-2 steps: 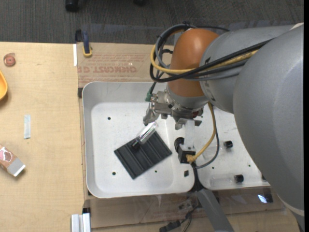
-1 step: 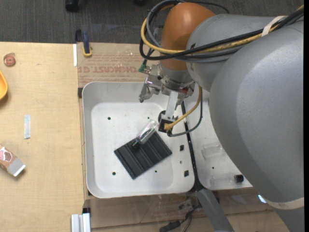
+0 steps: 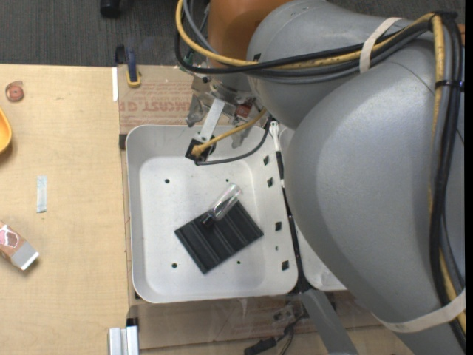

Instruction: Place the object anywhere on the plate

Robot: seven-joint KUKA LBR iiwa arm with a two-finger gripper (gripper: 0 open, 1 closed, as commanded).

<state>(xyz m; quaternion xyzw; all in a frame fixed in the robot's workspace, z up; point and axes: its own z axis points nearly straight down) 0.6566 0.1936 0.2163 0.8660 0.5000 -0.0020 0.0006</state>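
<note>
Big grey robot arm w/ an orange band (image 3: 369, 161) fills the right side & reaches over the far rim of the shallow white plastic bin (image 3: 148, 198). Its wrist end hangs above the bin's far-centre edge. Can't tell if the jaws are open or closed, they're lost in cables & metal parts. Pale wooden worktop (image 3: 66, 161) runs along the left. Black ribbed rectangular plate (image 3: 222, 241) lies flat in the bin, near of centre, turned at an angle. Small clear tube-like object (image 3: 226, 200) rests on the plate's far corner, partly overhanging the edge, well apart from the wrist. On the worktop at left: a red-&-white packet (image 3: 16, 247) near the edge, a small grey strip (image 3: 41, 194) farther back, & a little round reddish disc (image 3: 13, 91) at the far left.
</note>
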